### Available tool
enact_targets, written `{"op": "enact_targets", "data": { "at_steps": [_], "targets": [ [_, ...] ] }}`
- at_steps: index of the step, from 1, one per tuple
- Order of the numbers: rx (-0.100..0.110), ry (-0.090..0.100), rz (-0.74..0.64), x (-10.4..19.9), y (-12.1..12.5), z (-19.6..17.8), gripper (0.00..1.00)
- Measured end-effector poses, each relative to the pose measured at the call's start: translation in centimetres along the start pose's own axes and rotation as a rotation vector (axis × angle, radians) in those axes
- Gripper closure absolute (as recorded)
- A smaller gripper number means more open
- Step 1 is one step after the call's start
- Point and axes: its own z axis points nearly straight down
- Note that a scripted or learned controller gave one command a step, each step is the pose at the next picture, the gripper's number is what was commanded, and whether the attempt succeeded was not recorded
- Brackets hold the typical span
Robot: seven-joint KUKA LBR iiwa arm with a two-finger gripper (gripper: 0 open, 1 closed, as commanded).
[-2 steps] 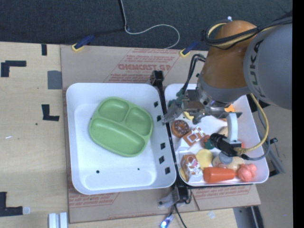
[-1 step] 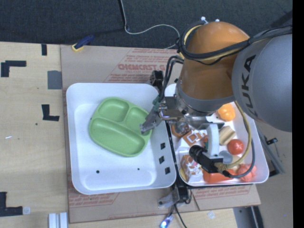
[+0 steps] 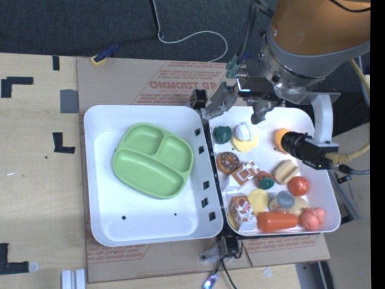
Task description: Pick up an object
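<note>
My gripper [image 3: 239,111] hangs over the far edge of the right bin [image 3: 329,192], its two fingers spread open with nothing between them. The left finger [image 3: 218,105] reaches toward the divider between the bins; the right finger [image 3: 260,111] points down into the bin. Just below the fingers lie a dark green toy [image 3: 222,134] and a white-and-yellow egg [image 3: 243,136]. Further forward are a donut [image 3: 228,161], a bread roll [image 3: 284,171], a red tomato [image 3: 298,186], a yellow piece [image 3: 258,199], a carrot [image 3: 278,221] and a pink piece [image 3: 313,217].
The left bin [image 3: 102,209] holds a green divided plate [image 3: 155,159]. A black cylinder [image 3: 305,150] on a white bracket juts over the right bin's right side, next to an orange toy [image 3: 280,137]. A small printed box [image 3: 239,210] stands at the right bin's near-left corner.
</note>
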Motion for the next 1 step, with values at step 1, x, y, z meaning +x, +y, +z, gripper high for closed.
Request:
{"op": "enact_targets", "data": {
  "at_steps": [1],
  "targets": [
    [0.019,-0.006,0.001,0.03,-0.07,-0.02,1.0]
  ]
}}
